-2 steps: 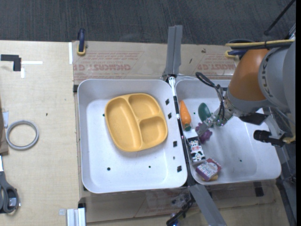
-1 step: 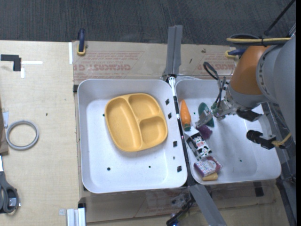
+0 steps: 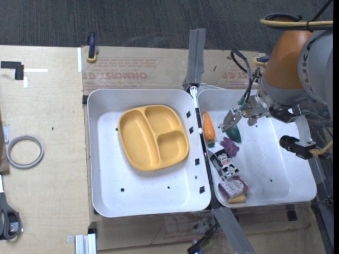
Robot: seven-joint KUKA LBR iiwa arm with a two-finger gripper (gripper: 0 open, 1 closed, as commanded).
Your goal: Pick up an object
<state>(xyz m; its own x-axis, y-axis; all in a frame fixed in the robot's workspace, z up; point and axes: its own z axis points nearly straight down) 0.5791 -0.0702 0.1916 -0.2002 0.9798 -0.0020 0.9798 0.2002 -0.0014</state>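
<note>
White bins sit side by side on the counter [image 3: 42, 105]. Left bin [image 3: 106, 194] holds a yellow divided plate [image 3: 153, 136], lying flat. Right bin [image 3: 275, 184] holds the loose items, grouped along its left wall: an orange carrot [image 3: 208, 128], a green object [image 3: 233, 135], a purple piece [image 3: 229, 146], a black-and-white item [image 3: 224, 162] and a pink-and-yellow packet [image 3: 233, 189]. Gripper [image 3: 231, 121] hangs over the right bin, just above the green object and near the carrot. Jaws appear slightly parted with nothing seen between them. Grey tape ring [image 3: 24, 151] lies on the counter, well left of the bins.
</note>
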